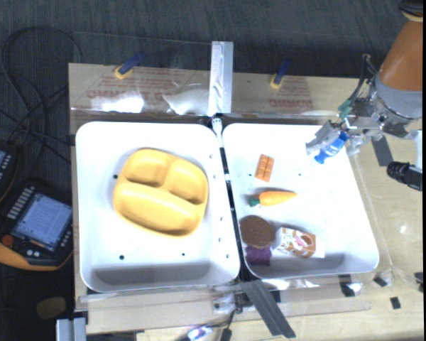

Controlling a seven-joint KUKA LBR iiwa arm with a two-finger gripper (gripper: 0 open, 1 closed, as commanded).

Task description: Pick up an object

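Observation:
My gripper [328, 146] hangs over the far right corner of the right bin [355, 212], with a blue part near its tip. In that bin lie a small orange cracker [265, 167], a toy carrot [273, 198], a round brown cookie [257, 230] on top of a purple piece [258, 255], and a printed packet [298, 243]. The cracker is the nearest thing, well to the gripper's left. A large yellow bread-shaped toy [161, 190] sits in the middle of the left bin [99, 261].
A metal divider [221, 84] stands at the back between the bins. Clear plastic sheeting with two clips [130, 65] lies behind them. Handheld control pendants [28, 222] and cables sit on the floor at the left. The arm's orange band [405, 48] is at the upper right.

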